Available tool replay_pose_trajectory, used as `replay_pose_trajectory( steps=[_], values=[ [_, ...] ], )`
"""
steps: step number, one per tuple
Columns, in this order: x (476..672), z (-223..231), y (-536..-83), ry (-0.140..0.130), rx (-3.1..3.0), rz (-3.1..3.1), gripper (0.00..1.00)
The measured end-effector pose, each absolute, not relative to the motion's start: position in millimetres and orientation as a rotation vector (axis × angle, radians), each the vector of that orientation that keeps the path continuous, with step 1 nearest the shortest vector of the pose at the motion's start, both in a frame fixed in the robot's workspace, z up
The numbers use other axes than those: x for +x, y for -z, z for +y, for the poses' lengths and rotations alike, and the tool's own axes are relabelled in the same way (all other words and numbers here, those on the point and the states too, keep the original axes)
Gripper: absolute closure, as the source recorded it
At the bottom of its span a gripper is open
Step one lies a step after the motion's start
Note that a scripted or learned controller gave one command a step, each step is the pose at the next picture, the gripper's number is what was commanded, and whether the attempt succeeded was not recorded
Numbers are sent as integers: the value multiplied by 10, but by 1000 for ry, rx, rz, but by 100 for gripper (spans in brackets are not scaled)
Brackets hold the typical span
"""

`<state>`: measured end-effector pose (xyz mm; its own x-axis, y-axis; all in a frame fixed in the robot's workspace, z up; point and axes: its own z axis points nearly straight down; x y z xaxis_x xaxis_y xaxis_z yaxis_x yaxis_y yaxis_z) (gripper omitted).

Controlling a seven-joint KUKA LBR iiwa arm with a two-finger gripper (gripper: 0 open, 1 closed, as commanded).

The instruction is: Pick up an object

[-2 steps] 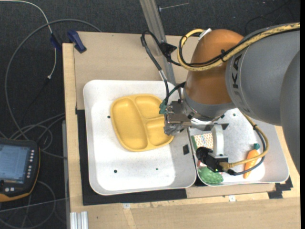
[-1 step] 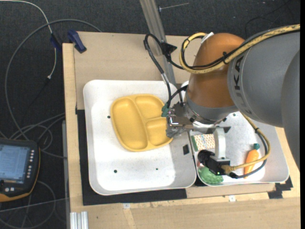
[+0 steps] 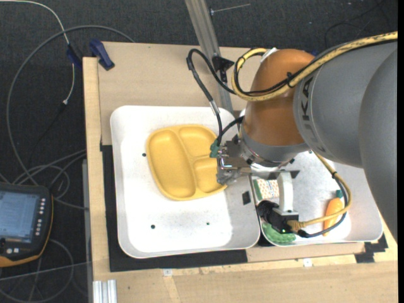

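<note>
A yellow sectioned plate (image 3: 180,160) lies in the left bin (image 3: 136,219), toward its right side. My gripper (image 3: 222,172) sits at the plate's right edge, close to the divider between the bins. The arm's wrist with its orange band (image 3: 278,103) hangs right over it and hides most of the fingers. An orange carrot-like object (image 3: 332,213) lies in the right bin (image 3: 363,229), near its right side. A green object (image 3: 276,234) shows at the right bin's front edge, and a patterned white package (image 3: 266,187) lies just right of the gripper.
The big grey arm covers much of the right bin and the bench's upper right. A blue clip (image 3: 101,53) sits on the bench's far left corner. A handheld screen (image 3: 23,223) and cables lie on the floor at left.
</note>
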<state>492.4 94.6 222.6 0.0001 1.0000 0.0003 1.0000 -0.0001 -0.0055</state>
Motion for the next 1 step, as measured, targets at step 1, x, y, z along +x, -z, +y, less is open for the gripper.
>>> replay_pose_trajectory(
  steps=[1],
  values=[
    [4926, 946, -2235, -3, -2219, -2219, 0]
  ],
)
